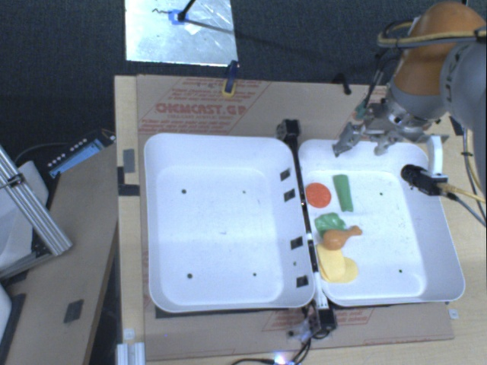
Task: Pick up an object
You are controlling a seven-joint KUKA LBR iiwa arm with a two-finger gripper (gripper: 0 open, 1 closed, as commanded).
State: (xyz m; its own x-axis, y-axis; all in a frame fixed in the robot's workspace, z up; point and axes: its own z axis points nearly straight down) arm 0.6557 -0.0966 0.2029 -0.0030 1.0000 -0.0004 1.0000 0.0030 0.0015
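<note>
In the right bin, along its left side, lie a red disc, a green stick, a small green leafy piece, an orange drumstick-shaped piece and a yellow piece. My gripper hangs over the back edge of the right bin, above and behind the green stick. Its two fingers stand apart with nothing between them.
The left bin is beside the right one, with a black hinge strip between them. Both rest on a cardboard sheet. A shiny metal plate lies at the back, and a metal rail stands at far left.
</note>
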